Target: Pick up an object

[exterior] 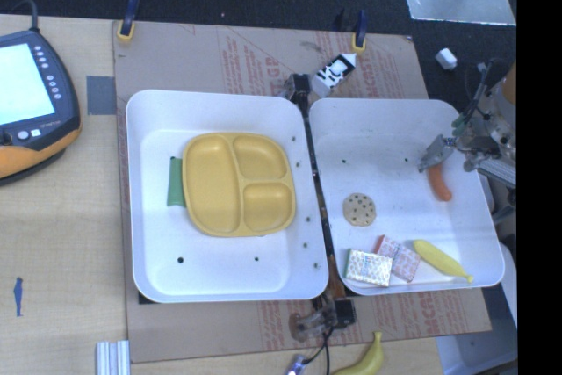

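My gripper (454,159) hangs over the right side of the right bin (386,127), its two fingers spread open with nothing between them. Just below its left finger (433,156) a small orange sausage-shaped piece (440,183) lies on the bin floor. A round brown cookie (358,208) lies mid-bin. Along the front edge sit a pale foil packet (369,268), a pink packet (400,260) and a yellow banana (443,260). In the left bin (149,259) a yellow divided plate (237,183) covers most of a green flat piece (176,182).
A teach pendant (31,101) rests on the bench at far left. A black-and-white toy (334,72) lies behind the bins. Another banana (369,356) lies in front of them. Clamps (128,18) hold the cardboard's back edge.
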Controlling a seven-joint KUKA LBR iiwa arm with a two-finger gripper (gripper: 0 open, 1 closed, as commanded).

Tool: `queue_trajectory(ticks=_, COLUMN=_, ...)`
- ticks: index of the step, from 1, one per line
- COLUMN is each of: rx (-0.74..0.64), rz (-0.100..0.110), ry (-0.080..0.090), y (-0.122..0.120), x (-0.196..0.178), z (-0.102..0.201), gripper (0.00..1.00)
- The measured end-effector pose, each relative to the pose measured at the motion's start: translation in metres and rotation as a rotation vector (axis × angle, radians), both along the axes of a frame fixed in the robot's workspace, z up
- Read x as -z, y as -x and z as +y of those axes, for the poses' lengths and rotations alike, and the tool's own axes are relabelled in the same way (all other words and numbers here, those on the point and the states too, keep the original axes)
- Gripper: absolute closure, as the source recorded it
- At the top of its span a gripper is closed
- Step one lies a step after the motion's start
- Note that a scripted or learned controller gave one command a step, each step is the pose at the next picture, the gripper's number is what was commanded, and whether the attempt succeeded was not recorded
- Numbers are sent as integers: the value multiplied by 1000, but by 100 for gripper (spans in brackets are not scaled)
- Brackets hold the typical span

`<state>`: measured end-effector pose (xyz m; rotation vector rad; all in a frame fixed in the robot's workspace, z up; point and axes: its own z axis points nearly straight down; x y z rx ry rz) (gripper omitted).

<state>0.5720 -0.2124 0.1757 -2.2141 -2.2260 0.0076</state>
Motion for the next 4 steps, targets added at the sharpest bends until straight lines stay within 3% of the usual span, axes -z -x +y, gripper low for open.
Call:
queue_trajectory(ticks=1, rx=0, rz=-3, ry=0, y=-1, x=-6, z=0, gripper=0)
queue_trajectory(ticks=2, rx=0, rz=0, ry=-1, y=-3, x=57, z=1, gripper=0)
queue_trajectory(ticks=3, rx=2, rz=-4, ry=-2, y=-10, x=-49, z=0, gripper=0)
queue_trajectory(ticks=4, rx=2, rz=-1, ry=-2, y=-1, x=-48, z=1, gripper=0)
